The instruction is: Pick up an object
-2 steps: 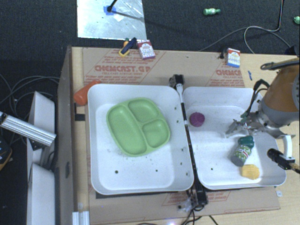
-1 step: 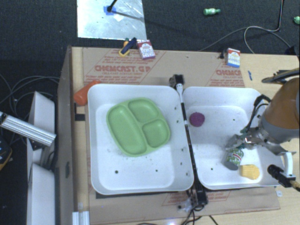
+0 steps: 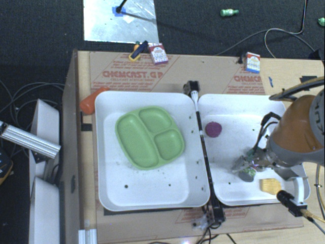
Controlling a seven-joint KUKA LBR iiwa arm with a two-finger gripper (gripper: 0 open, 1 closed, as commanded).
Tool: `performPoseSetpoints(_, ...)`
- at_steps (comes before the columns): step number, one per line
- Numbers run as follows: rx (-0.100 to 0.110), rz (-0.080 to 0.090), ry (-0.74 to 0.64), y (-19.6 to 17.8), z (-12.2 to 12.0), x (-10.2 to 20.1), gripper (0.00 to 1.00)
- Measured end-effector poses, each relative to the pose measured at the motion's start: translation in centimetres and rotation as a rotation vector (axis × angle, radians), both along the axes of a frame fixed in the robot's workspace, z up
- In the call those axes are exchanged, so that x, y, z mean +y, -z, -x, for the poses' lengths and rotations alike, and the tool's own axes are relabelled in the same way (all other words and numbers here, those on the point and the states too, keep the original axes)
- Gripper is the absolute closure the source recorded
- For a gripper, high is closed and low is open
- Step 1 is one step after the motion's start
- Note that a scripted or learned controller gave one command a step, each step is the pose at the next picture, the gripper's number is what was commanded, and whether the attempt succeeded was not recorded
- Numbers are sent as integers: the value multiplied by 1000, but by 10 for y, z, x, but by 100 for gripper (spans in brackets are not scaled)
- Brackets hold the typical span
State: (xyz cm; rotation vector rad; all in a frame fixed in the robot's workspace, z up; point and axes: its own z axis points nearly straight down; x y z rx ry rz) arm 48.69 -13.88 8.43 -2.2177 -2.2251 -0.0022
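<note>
While the arm (image 3: 299, 131) reaches in from the right, its gripper (image 3: 247, 165) sits low in the right bin (image 3: 238, 192), directly over a small grey object (image 3: 247, 175); whether its fingers clasp that object I cannot tell. Nearby lie a yellow piece (image 3: 270, 186) and a purple ball (image 3: 213, 129). A green divided tray (image 3: 149, 136) lies in the left bin (image 3: 109, 187).

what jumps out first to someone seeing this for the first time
A pale green three-compartment plastic tray lies in the left white bin. In the right white bin, a small purple round object sits near the divider, while the grey arm with its orange band holds its gripper low over a small grey object beside a yellow block.
</note>
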Motion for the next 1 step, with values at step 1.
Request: performPoseSetpoints(1,-6,2,-1,-11,-2,-1,100)
